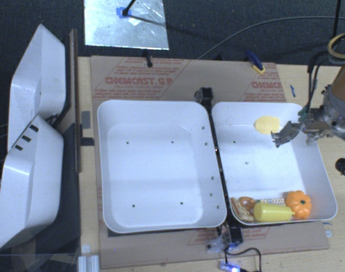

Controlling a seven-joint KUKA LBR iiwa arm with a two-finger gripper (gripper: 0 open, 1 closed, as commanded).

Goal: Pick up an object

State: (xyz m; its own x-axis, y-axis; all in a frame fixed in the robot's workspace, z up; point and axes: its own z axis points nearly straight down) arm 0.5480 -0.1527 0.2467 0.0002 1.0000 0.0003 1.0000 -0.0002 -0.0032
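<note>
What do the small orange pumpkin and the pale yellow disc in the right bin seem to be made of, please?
The small orange pumpkin looks like moulded plastic: its ribbed skin is evenly coloured and slightly glossy. The pale yellow disc looks matte and flat, perhaps plastic or foam; the view is too coarse to tell which.

Bench as I see it from the overhead camera

My bench [87,152] carries a sheet of brown cardboard [178,75] printed with red lettering, and on that cardboard sit the two shallow white bins, touching along their inner edges: the left bin [155,163] and the right bin [263,169]. A black strip [218,163] runs along the seam between them. A blue and yellow clip [255,63] lies on the cardboard's far edge, beyond the right bin. At the near edge, below the seam, I see a small tangle of cable with a blue light [229,265]. Left of the cardboard, two white moulded shapes [30,140] lie one after the other.
</note>
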